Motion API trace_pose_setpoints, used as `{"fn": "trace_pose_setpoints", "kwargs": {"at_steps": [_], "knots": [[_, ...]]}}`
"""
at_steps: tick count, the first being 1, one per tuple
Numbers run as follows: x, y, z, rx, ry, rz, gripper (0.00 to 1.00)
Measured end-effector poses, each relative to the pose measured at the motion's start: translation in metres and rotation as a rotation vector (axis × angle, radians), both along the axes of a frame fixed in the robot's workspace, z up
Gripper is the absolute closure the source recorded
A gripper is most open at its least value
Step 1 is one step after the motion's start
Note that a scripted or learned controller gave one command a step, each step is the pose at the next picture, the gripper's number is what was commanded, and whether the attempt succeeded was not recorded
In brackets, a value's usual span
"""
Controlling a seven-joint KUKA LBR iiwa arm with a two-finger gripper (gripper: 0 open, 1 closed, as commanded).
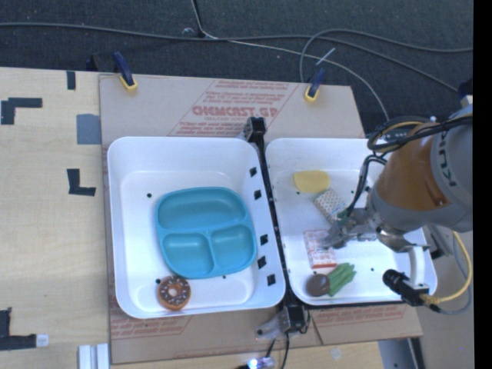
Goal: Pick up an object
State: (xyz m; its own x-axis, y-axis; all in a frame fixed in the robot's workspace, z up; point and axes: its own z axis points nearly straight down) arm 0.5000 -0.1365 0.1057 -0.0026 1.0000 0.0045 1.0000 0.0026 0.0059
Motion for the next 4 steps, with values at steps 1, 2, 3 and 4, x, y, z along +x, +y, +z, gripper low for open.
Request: {"fn": "trace_pose_setpoints", "kwargs": {"at_steps": [1, 2, 3, 4], "knots": [[0.007, -0.008, 0.055, -0.006, 0.002, -0.001, 1.00], [0.009, -0.009, 0.097, -0.006, 0.003, -0.001, 1.00], [0.008, -0.004, 0.159, -0.006, 0.000, 0.000, 1.00], [0.011, 0.043, 0.158, -0.003, 0.006, 0.003, 1.00]]}}
